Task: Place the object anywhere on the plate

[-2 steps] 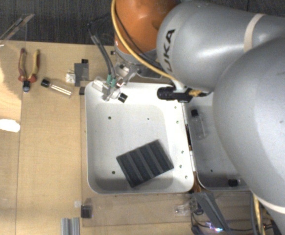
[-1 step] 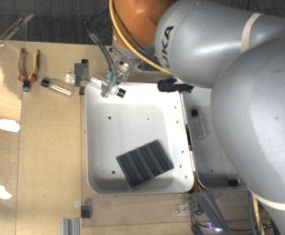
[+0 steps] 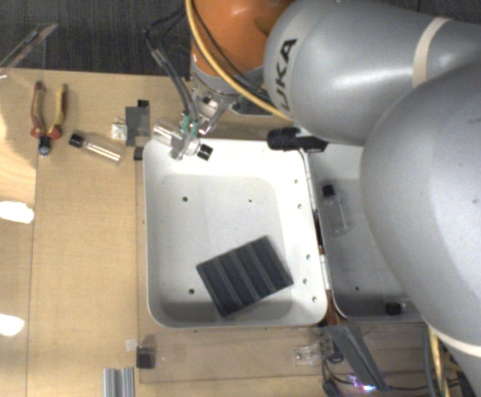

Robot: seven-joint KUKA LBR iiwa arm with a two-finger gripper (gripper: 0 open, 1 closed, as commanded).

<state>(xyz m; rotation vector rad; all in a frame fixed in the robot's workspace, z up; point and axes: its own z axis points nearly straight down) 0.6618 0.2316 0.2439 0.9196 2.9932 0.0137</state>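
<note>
The gripper [image 3: 187, 143] hangs over the far left corner of the left bin [image 3: 162, 222], right at the rim. Its fingers are small and tangled with cables in this view, so I cannot tell whether they are wide or narrow, and nothing can be seen between them. The one thing in this bin is a dark ribbed slab [image 3: 245, 275] lying flat near the bin's near edge, a little right of centre and turned at a slant. This is probably either the object or the plate; the view does not settle which.

Risks, as I judge them: the gripper is well apart from the slab, so a straight descent here would hit the rim or bare floor. The slab lies flat and low, so fingers may slide over its ribs rather than close on its edges. The bulky arm [image 3: 389, 81] covers most of the right bin [image 3: 340, 222], hiding whatever lies there.

Counts: two bins, one slab, one arm. On the tabletop left of the bins lie one pair of pliers [image 3: 48, 114] and one small vial [image 3: 96, 146]
</note>
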